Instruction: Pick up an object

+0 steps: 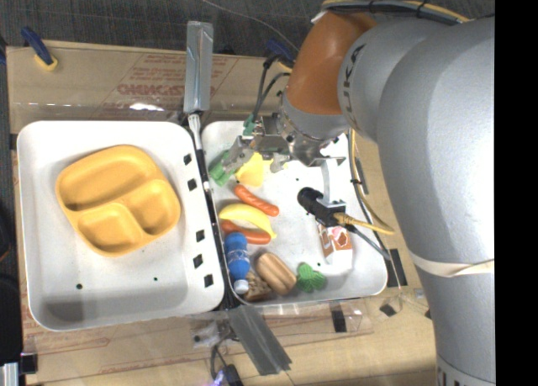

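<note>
My gripper hangs over the far part of the right bin, under the orange wrist band. Just below it lies a yellow piece, and a green item lies to its left by the bin wall. Nearer the camera are an orange carrot-like stick, a yellow banana, a blue bottle, a brown bun, a green broccoli-like piece and a small brown carton. I see nothing lifted off the bin floor.
The left bin holds a yellow divided tray. A metal divider bar stands between the bins at the back. The big grey arm covers the bench's right side.
</note>
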